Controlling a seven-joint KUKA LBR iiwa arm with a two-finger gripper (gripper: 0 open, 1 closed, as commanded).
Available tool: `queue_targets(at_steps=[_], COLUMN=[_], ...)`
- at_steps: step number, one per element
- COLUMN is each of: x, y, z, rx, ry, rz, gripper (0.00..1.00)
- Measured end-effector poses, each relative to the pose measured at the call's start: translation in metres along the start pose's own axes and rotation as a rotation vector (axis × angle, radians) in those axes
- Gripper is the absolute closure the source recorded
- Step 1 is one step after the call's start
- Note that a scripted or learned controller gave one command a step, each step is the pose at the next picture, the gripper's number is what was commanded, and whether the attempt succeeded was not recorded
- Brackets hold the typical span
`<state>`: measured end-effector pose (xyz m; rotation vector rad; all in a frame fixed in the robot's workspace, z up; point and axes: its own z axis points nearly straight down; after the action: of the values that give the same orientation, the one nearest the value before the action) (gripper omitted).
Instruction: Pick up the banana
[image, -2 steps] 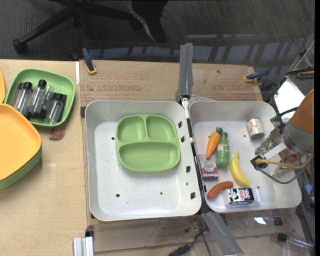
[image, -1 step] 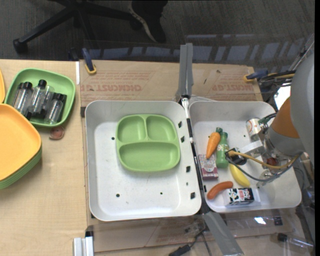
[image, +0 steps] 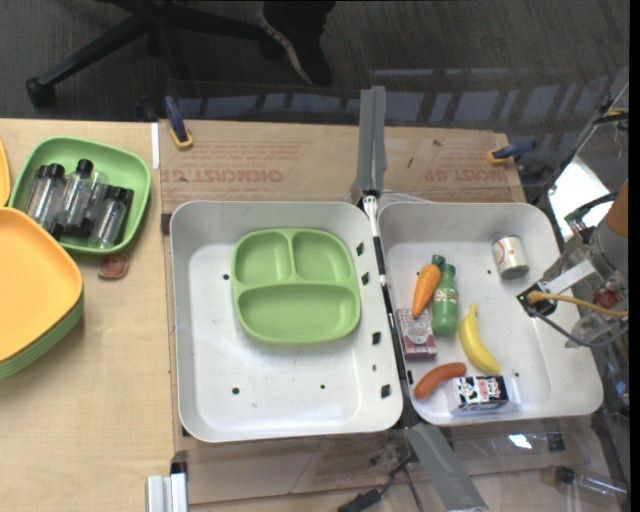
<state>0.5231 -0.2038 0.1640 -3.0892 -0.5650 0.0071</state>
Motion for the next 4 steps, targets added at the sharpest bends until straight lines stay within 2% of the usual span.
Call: queue_targets(at_steps=[1,2,3,4], x=[-0.026,-0.027,-0.048,-0.043], y=[-0.065,-0.064,-0.006,-0.007], z=[0.074,0.067,0.074,0.072], rx=[0.003,0.005,0.002,0.003], ry=[-0.001,-0.004,0.000,0.008], rz=[0.163,0.165,0.158,0.152], gripper=[0.00,1.00,1.00,0.00])
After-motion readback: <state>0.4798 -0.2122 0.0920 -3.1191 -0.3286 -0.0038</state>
